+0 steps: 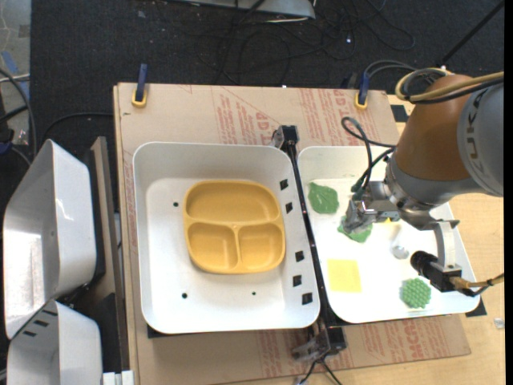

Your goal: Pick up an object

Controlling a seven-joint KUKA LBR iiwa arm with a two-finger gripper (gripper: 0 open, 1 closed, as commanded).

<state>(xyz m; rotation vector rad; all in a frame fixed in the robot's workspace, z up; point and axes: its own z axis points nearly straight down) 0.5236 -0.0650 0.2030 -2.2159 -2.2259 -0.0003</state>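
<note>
End effector [358, 215] low in the right bin [377, 311], over a green object [355, 231], grip state unclear

The arm [449, 135] reaches in from the right of the camera view, its broad orange band uppermost and the grey casing beside it at the right edge, the whole wrist tilted downward and toward the left. Black cables loop from the band's top and down its left side to the metal end-piece. The gripper [357, 212] hangs at the arm's lower left end, pointing down, and whether its jaws stand apart or together cannot be made out from this slanted overhead angle.
</note>
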